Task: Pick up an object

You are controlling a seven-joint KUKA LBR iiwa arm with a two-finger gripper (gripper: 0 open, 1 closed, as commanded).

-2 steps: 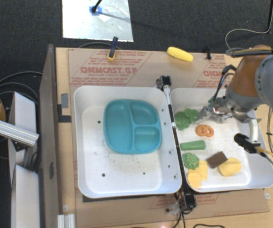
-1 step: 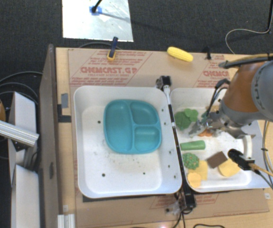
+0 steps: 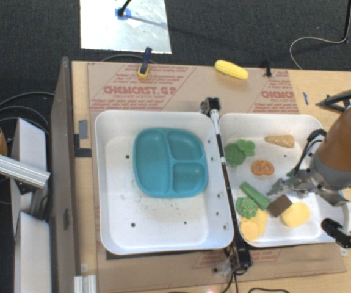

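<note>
The right bin (image 3: 303, 124) holds several toy foods: a green leafy piece (image 3: 238, 152), an orange pretzel (image 3: 262, 168), a tan bread piece (image 3: 279, 140), a green stick (image 3: 254, 195), a second green leafy piece (image 3: 246, 207), a yellow piece (image 3: 253, 227), a brown block (image 3: 279, 206) and a yellow lemon-like lump (image 3: 296, 215). My gripper (image 3: 287, 187) hangs low over the bin's right half, just above the brown block and the lump. The grey arm with its orange band (image 3: 344, 145) reaches in from the right.
The left bin (image 3: 117, 182) bears a teal divided plate (image 3: 170, 163). A yellow banana-like toy (image 3: 231, 69) and a blue and yellow clamp (image 3: 144, 63) lie on the cardboard behind the bins. A black bar (image 3: 219, 163) runs between the bins.
</note>
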